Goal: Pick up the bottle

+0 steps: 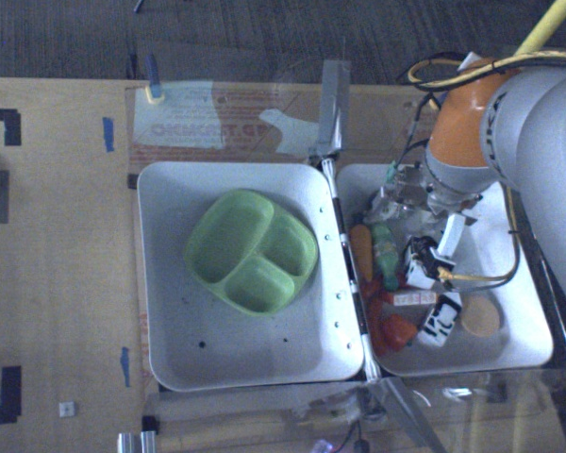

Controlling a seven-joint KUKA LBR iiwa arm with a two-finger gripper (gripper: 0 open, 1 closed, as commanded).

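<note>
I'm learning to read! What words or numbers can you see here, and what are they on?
Reddish lettering on the clear sheet behind the left bin: too blurred to read.
Small print on the white label among the things in the right bin: too small to read.
Nothing else with writing can be made out.

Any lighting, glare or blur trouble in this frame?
Camera view: dim, bluish cast overall; glare on the clear sheet behind the left bin; soft focus smears the clutter in the right bin, so the bottle and gripper edges are hard to separate.
</note>
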